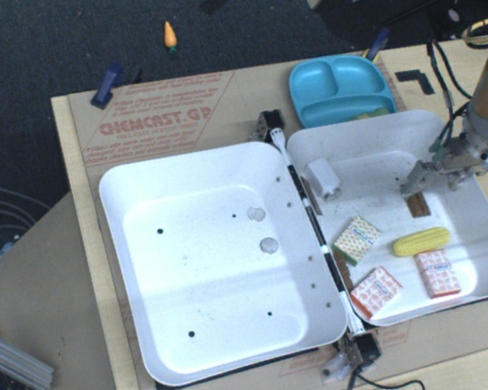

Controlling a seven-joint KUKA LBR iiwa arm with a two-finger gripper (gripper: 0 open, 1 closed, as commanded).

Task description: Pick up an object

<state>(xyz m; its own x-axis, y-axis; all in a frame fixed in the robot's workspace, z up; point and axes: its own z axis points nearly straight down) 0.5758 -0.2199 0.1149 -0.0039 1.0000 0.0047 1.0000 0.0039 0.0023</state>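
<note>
Two bins on my feed; in the right bin (457, 128) the gripper (415, 192) hangs low, though I cannot tell how its fingers stand. Just below the fingertips lies a yellow banana (422, 242), beside it a patterned box (357, 238), with two red packets (437, 273) beyond.
</note>
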